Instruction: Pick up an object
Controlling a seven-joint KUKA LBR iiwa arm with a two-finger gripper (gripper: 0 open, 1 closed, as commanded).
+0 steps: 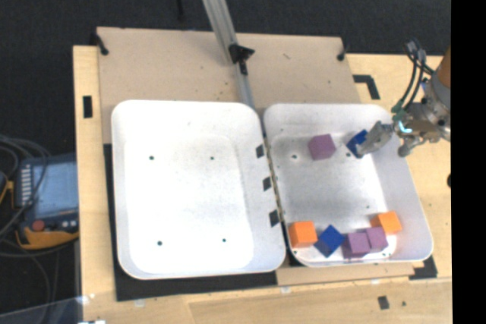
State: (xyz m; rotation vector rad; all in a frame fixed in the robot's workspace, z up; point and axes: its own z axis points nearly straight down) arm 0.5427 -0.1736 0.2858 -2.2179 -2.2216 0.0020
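The right bin holds several small blocks. A purple block lies near its back, with a blue block just to its right. Along the front edge sit an orange block, a second blue block, two purple blocks and another orange block. My gripper hangs over the bin's back right corner, open. Its left finger is right beside the back blue block, which lies outside the gap; nothing sits between the fingers.
The left bin stands beside the right one, with a dark divider between them. A slanted metal pole rises behind the bins. A handheld control unit lies off the bench at far left.
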